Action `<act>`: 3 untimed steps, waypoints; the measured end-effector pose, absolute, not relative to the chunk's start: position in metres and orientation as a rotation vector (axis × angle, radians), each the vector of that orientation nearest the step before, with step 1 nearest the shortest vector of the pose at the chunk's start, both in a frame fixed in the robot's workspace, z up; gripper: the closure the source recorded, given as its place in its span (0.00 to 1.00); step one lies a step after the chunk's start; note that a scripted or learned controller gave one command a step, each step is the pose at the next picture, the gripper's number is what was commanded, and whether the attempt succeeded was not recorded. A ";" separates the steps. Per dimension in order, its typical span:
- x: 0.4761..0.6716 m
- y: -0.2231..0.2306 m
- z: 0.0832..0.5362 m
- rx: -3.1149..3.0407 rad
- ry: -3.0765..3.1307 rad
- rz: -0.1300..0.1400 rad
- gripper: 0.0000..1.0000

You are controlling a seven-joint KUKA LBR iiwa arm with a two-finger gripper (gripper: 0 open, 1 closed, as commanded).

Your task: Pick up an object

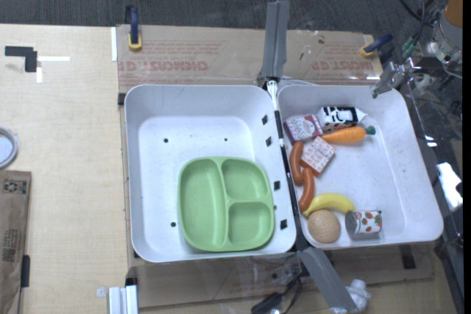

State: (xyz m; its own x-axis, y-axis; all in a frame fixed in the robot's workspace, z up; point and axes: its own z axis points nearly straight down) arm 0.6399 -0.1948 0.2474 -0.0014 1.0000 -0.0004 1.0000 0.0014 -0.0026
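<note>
The right bin (412, 158) holds several toy foods. An orange carrot (344, 134) lies by a black-and-white carton (338, 115) and a purple packet (301, 127). Below them are a red checked packet (318, 154), a red sausage (297, 171), a yellow banana (330, 201), a tan egg-shaped piece (323, 226) and a small can (364, 223). My gripper (384, 83) hangs over the right bin's far right corner, apart from all of these items and with nothing seen in it.
The left bin (147, 158) holds a green divided plate (227, 202). A grey bar (276, 40) rises behind the seam between the two bins. Clamps (132, 33) grip the cardboard at the back. Cables hang at the far right.
</note>
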 end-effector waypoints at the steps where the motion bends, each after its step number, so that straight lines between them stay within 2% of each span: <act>1: 0.634 -0.165 0.105 -2.139 -2.304 0.000 0.00; 2: 0.626 -0.110 0.099 -2.289 -2.154 -0.002 0.00; 3: 0.600 -0.108 0.092 -2.379 -2.049 0.002 0.00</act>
State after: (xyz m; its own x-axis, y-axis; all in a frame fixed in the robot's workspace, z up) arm 0.6002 -0.1084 0.0918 0.1480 0.9890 0.0001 0.9890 -0.1480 -0.0022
